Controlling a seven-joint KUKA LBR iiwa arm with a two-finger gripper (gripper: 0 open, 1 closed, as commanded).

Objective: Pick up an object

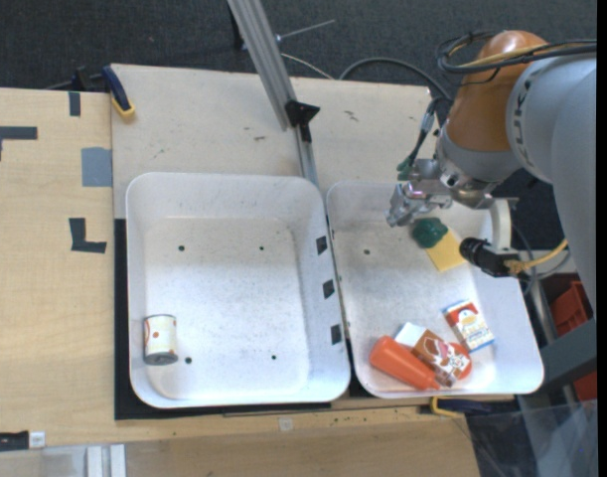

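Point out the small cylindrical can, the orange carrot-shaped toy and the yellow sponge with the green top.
Small cylindrical can point(160, 339), camera view, on its side wall.
Orange carrot-shaped toy point(400, 364), camera view, mid-body.
Yellow sponge with green top point(447, 253), camera view, on its yellow part.

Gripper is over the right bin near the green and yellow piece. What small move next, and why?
Probably a short shift toward the sponge before descending: the gripper sits just up-left of it, with nothing seen between its fingers. The other items cluster at the right bin's near edge.

Even, soft lighting; faint shadows; slightly grainy, low-resolution picture.
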